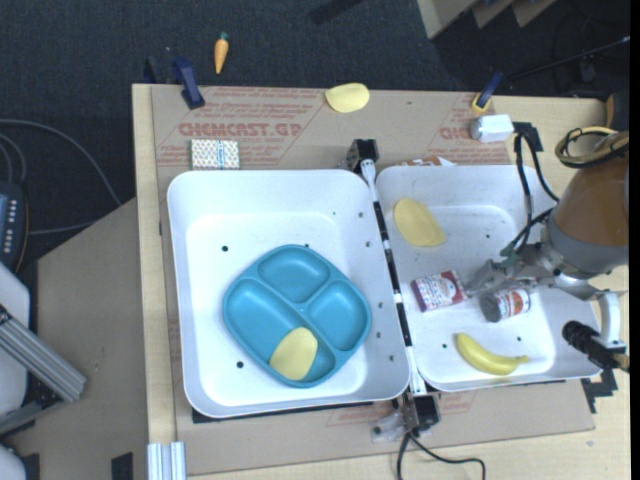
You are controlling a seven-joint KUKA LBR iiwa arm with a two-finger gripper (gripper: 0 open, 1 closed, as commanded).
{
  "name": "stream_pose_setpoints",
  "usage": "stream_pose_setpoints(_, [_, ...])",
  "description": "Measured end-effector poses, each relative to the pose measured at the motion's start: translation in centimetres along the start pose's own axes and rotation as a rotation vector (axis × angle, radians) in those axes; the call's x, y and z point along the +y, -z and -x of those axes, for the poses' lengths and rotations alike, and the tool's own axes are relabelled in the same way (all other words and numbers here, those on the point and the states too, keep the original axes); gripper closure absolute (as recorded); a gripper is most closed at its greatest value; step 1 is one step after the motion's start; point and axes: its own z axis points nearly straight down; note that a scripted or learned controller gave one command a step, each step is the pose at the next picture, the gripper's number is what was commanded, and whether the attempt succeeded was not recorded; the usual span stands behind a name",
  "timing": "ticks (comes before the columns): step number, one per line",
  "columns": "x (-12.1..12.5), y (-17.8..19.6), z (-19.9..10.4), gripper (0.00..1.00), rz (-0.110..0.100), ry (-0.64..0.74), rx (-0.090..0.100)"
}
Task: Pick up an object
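Two white bins side by side; gripper (492, 280) is down in the right bin (470, 183), arm (590, 223) coming in from the right edge. Jaws: cannot tell whether they're apart or closed, the wrist blocks the tips and it's blurry there. A small can (507, 303) lies on its side just below the jaws, looks like touching or nearly so, but nothing is visibly between the fingers. Red-and-white packet (436, 291) sits just left of the jaws. Banana (487, 355) is further below them, near the bin's front wall. Yellow chip-shaped piece (418, 222) is up and left of the jaws, well apart. Far left of the jaws, the left bin (200, 203) holds a blue divided plate (296, 308) with a yellow piece (294, 354) in its front compartment.
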Motion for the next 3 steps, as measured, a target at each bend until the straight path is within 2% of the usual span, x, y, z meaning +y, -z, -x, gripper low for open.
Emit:
stream_pose_setpoints(1, [-3.7,0.0,-4.7,0.0,0.001,0.001,0.0])
stream_pose_setpoints(2, [-3.6,1.1,-4.7,1.0,0.005,0.0,-0.001])
stream_pose_setpoints(3, [0.8,10.0,-11.2,1.0,0.002,0.002,-0.001])
